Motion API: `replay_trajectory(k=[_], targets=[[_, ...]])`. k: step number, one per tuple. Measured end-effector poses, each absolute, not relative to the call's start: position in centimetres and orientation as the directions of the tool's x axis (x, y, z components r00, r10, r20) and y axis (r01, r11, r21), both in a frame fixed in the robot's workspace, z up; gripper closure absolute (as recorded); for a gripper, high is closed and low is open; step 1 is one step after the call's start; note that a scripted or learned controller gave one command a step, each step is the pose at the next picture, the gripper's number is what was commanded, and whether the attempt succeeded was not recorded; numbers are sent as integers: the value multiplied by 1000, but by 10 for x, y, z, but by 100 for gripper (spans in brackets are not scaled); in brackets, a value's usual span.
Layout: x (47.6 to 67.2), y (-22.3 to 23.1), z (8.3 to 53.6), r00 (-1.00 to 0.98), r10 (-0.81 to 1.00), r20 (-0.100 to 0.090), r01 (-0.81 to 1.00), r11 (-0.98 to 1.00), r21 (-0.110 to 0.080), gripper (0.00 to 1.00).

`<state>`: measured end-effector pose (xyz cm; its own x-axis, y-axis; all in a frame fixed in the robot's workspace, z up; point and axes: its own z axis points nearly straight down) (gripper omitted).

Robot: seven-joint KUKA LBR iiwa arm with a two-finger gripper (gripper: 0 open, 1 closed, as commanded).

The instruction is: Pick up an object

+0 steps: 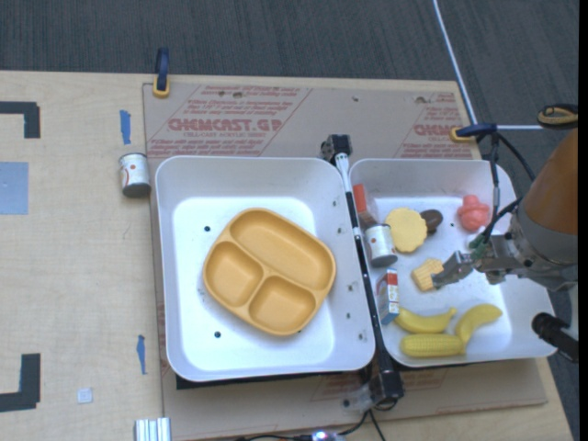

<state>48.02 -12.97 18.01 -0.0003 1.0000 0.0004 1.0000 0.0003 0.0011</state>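
Gripper (447,274): low in the right bin (514,338); whether its fingers grip anything, I cannot tell.
Cheese wedge (426,275): just left of the fingertips, perhaps touching.
Bananas (480,320): just below the gripper, beside corn cob (432,344).
Yellow divided plate (268,271): far left, in the left bin (175,209).

The arm (556,205) was cut off by the right edge, so most of its body lay out of view, and it hid part of the right bin's (441,355) right wall. Whether the jaws of the gripper (453,270) stood open or closed could not be told. The print on the small packet (391,294) near the divider was too small to read.
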Motion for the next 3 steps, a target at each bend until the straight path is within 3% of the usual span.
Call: replay_trajectory(k=[1, 3], targets=[[480, -100, 86, -1, 1000, 1, 1000, 1, 3, 0], [480, -94, 86, 1, 1000, -1, 1000, -1, 4, 0]])
